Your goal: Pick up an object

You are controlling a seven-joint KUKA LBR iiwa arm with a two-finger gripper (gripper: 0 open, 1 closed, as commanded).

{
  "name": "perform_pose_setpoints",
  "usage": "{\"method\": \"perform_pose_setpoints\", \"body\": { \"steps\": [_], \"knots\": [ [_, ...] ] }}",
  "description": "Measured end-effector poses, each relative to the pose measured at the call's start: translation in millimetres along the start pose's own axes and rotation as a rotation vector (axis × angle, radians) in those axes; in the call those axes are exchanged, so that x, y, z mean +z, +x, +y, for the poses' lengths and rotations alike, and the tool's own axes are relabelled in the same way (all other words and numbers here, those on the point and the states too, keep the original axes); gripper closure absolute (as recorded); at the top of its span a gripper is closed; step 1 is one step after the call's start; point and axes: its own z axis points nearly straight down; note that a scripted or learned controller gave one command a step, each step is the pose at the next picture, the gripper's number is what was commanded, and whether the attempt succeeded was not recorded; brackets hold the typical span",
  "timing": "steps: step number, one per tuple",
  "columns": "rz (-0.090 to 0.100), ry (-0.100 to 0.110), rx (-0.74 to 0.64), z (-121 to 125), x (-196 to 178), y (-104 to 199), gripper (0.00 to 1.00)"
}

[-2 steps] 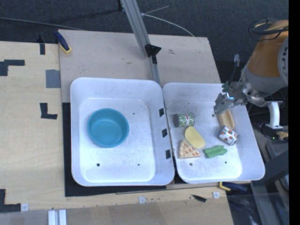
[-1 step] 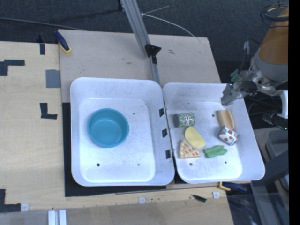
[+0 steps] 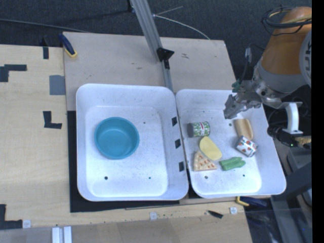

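Note:
The right bin (image 3: 210, 101) holds several small objects. A green and red can (image 3: 200, 129) lies on its side near the middle. Below it are a yellow lemon-like piece (image 3: 209, 148), an orange pizza slice (image 3: 202, 162) and a green pod (image 3: 232, 163). A tan bread roll (image 3: 243, 127) and a red and white patterned can (image 3: 246, 146) lie toward the right wall. My gripper (image 3: 232, 109) hangs above the bin's upper right part, just up and left of the bread roll, with nothing seen between its fingers.
The left bin (image 3: 152, 100) holds a blue bowl (image 3: 117, 137). A slanted metal pole (image 3: 150, 29) comes down to the gap between the bins. The arm's orange and grey body (image 3: 286, 44) fills the upper right.

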Motion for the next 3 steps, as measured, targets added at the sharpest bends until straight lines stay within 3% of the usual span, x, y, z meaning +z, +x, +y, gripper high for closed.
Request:
{"method": "perform_pose_setpoints", "body": {
  "steps": [3],
  "knots": [
    [0.0, 0.002, 0.0, -28.6, 39.3, 162.7, 1.0]
  ]
}}
